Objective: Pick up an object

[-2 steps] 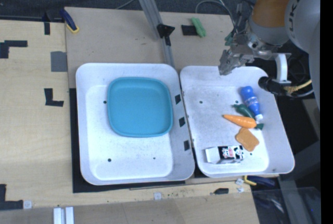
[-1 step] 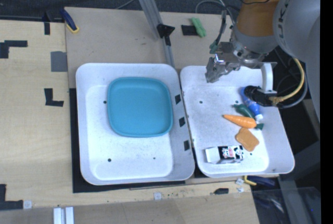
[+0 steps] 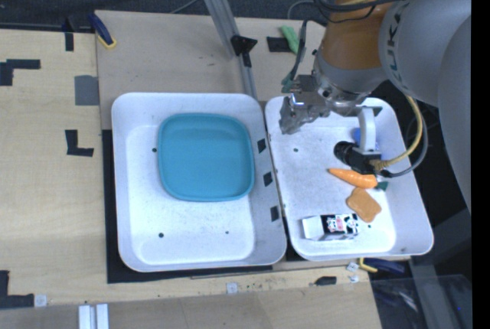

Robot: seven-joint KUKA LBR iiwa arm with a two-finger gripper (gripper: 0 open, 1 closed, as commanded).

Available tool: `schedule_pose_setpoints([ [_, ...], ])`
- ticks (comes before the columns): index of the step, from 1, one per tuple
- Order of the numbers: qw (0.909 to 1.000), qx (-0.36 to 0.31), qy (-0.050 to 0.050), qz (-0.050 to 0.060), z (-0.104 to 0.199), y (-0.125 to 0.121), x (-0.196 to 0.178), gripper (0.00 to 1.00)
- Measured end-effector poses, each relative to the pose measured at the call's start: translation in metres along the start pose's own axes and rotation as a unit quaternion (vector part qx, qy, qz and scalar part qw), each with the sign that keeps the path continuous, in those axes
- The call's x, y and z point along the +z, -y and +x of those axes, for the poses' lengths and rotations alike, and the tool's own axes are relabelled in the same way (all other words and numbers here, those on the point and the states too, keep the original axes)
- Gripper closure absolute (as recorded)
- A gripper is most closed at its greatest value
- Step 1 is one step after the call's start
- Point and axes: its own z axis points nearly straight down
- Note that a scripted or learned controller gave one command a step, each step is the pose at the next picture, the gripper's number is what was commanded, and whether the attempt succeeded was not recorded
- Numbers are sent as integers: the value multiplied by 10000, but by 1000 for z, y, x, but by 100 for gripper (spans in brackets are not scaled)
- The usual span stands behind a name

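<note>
Camera view shows the gripper low over the far left corner of the right bin, with bare white floor directly beneath it. Whether it is apart or together cannot be told from this slant; nothing is visibly held in it.

All the candidates in this bin lie the same way from the gripper: down the view and to the right. Nearest is the carrot, apart from the gripper with open floor between them. Its long axis runs almost across the view, the pointed tip toward the gripper's side and the thick end away from it, dipping slightly toward the front. Just past the carrot, farther from the gripper, sits a tan biscuit-like piece, close to or touching the carrot's thick end; which of the two is unclear. Farthest from the gripper is a small cow-patterned carton, lying on its side near the front wall.

On the gripper's other side, across the wall between the bins, a blue plate lies flat in the left bin.

With one arm, the carrot looks the likeliest pick: a shift down-right over its middle, closing across its narrow width rather than along its length.
</note>
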Motion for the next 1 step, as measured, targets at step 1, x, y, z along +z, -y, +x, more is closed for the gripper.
schedule_pose_setpoints([
  [1,10000,-2,0,0,53,19,-4,100],
])
